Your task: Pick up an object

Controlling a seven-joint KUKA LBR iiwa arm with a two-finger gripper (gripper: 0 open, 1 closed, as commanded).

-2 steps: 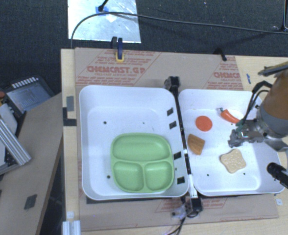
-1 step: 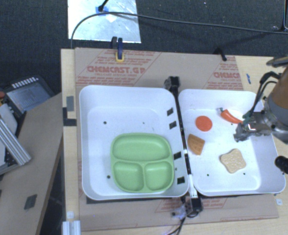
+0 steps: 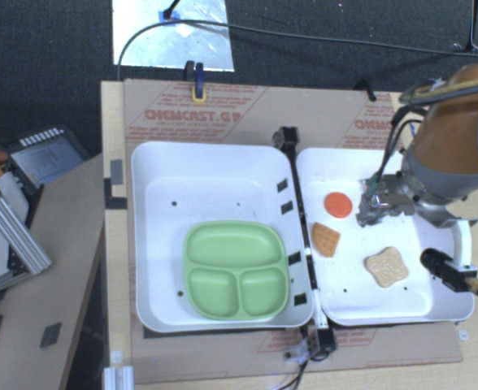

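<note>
- Objects for picking are seen in the right bin [image 3: 410,307]: an orange-red round piece [image 3: 338,205]; just below it an orange-brown wedge [image 3: 325,239]; further right a tan toast-shaped piece [image 3: 386,266]
- the end effector [image 3: 372,210] is seen low over that bin, just right of the round piece; whether it is open or closed cannot be told; nothing is seen gripped
- a green divided plate [image 3: 235,268] is seen in the left bin [image 3: 206,169]; both bins are carried by the tabletop [image 3: 247,108]
</note>
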